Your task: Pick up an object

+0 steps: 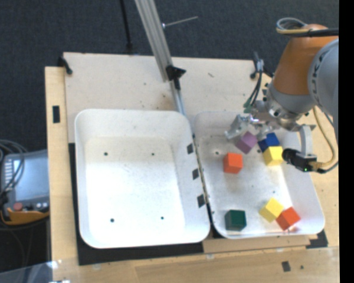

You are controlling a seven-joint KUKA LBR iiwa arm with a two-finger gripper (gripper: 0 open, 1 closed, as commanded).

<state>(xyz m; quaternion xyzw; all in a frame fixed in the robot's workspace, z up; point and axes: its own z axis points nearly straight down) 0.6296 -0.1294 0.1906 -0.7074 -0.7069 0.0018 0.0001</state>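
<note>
Hand (243,128), grip state unclear, hangs just above small purple cube (246,141): likely light, rigid, smooth; best pinched across two opposite flat faces.

One fixed camera looks down at a slant on the desk (124,81) and both bins from above.

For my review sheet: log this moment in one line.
gripper over right bin | beside purple block | grasp unclear | left bin
</note>
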